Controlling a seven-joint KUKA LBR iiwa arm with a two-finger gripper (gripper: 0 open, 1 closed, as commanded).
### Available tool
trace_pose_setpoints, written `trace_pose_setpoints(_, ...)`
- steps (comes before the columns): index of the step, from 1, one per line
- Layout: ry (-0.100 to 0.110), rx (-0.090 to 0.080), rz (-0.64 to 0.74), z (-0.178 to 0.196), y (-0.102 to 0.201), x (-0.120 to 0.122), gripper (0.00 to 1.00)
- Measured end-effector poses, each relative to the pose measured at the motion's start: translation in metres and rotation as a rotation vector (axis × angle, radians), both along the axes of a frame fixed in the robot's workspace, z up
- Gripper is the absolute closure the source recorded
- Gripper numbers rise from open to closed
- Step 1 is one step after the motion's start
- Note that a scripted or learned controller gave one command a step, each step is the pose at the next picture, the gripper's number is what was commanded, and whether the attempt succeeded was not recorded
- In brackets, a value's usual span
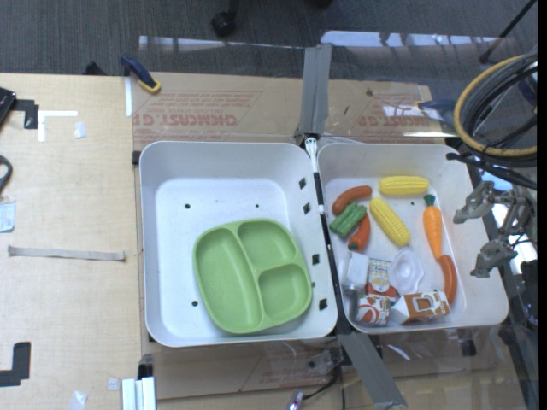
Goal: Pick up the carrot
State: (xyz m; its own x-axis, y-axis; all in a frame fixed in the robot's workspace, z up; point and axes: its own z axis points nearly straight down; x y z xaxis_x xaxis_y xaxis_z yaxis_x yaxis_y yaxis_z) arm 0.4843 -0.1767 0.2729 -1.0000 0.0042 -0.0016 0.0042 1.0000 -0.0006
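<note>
Carrot [433,229] at 3 o'clock in right bin [479,314], end effector [491,229] just beside, grip state unclear

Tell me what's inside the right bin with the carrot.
The right bin holds the carrot, two corn cobs, sausages, a green vegetable and small cartons. The pile hides whatever lies underneath.

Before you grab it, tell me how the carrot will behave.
The carrot looks like smooth, stiff plastic, so probably light and a bit slippery. Its round, tapered body may roll or pivot toward the corn if nudged rather than squeezed across its width.
</note>
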Motion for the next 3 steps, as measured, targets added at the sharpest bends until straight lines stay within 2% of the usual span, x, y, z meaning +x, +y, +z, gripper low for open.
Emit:
trace_pose_setpoints(1, -0.016, -0.007, 0.117, -0.161, -0.019, 0.012, 0.00)
trace_pose_setpoints(2, -0.005, -0.001, -0.105, -0.179, -0.044, 0.036, 0.00)
trace_pose_setpoints(3, -0.010, -0.004, -0.101, -0.169, -0.043, 0.038, 1.00)
